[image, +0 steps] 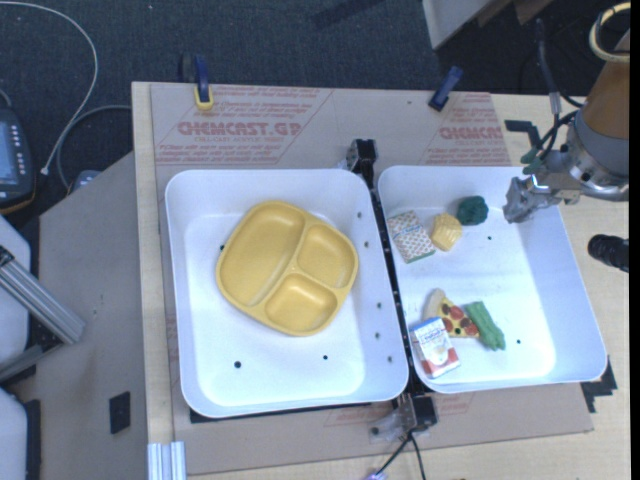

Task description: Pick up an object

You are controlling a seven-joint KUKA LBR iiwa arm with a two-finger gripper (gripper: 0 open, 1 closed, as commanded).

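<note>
I cannot tell the state of the gripper (520,206); the small dark green round toy (472,209) just beside it may roll away if nudged.

Green ball (472,209) crowds bare right-bin floor (520,268).

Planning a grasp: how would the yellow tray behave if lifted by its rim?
The yellow tray looks like stiff moulded plastic, so it probably won't flop. Wide and shallow, it would likely tilt from a one-sided grip. Its glossy surface may be slippery.
</note>
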